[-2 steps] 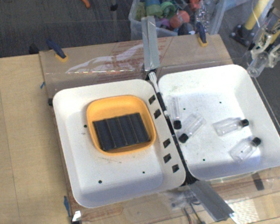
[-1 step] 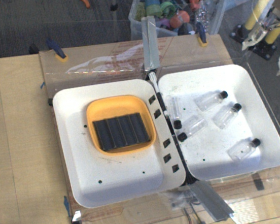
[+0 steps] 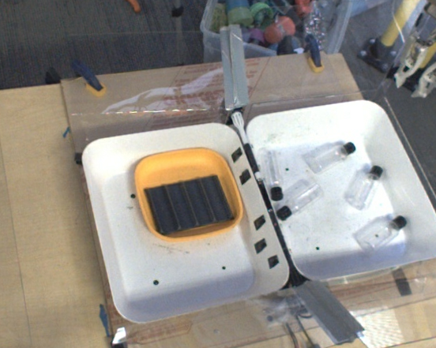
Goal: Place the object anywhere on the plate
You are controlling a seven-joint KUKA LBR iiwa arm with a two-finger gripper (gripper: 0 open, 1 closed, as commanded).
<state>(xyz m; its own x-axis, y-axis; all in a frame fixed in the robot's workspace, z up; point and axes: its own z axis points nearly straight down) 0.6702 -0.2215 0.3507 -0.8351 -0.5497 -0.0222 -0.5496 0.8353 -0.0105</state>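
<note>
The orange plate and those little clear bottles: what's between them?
In the camera view, the plate sits in the left bin and the bottles in the right bin. Between them are bare white floor and the bins' adjoining rims, which carry black marks.

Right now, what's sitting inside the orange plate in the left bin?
A dark ribbed rectangular block lies flat inside the orange plate, covering most of its floor. Whatever is beneath the block is hidden.

Pale wooden worktop (image 3: 19,235) bearing two shallow white bins side by side, left bin (image 3: 129,284) and right bin (image 3: 410,184), edges touching along a central divider
</note>
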